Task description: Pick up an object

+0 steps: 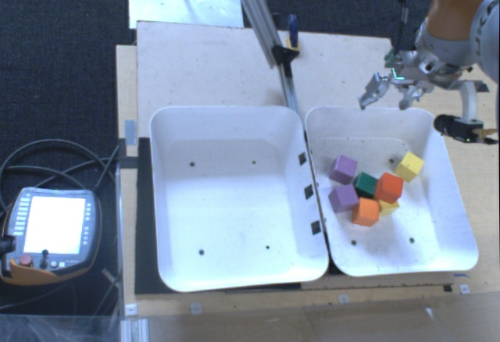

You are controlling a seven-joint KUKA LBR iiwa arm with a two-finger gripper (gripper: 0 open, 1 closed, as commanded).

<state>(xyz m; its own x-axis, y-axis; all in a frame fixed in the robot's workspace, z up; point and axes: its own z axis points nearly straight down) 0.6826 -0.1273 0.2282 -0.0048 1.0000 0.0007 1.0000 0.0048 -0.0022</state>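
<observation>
My gripper (388, 97) hangs above the back rim of the right bin (437, 254), its two fingers spread apart with nothing between them. Down in that bin lies a cluster of small blocks: two purple blocks (343, 169) (342, 197), a green block (366, 183), two orange blocks (389, 187) (365, 212), and a yellow block (408, 166) a bit to the right. Another yellow piece (388, 208) peeks out beside the orange ones. The gripper is well above and behind the blocks.
The left bin (168, 200) sits beside the right one. A slanted metal pole (254, 5) with a clamp rises behind the bins. A teach pendant (48, 235) lies off the bench at the left.
</observation>
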